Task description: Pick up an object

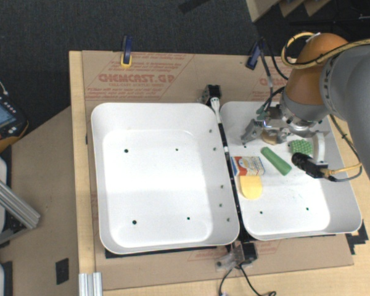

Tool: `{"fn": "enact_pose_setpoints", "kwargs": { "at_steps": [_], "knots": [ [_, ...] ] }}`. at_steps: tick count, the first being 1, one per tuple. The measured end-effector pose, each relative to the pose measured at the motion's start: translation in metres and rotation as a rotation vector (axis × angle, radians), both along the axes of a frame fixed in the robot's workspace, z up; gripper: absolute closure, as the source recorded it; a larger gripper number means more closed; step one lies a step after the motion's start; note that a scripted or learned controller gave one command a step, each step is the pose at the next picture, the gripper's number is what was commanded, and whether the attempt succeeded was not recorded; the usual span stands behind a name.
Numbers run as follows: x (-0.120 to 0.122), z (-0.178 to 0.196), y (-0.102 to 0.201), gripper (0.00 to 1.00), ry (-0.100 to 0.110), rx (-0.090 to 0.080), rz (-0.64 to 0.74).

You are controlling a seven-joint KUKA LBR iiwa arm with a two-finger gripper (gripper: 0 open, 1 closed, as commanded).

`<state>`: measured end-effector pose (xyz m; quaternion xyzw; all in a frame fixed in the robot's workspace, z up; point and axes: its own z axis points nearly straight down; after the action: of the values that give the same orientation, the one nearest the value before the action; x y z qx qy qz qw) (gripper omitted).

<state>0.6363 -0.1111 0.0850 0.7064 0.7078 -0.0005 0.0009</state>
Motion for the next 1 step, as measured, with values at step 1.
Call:
{"fn": "enact_pose_setpoints", "kwargs": {
  "at_steps": [1],
  "knots": [
    [-0.0469,0.1063,0.0283,0.00,-0.005,0.003,0.000]
  ]
}}
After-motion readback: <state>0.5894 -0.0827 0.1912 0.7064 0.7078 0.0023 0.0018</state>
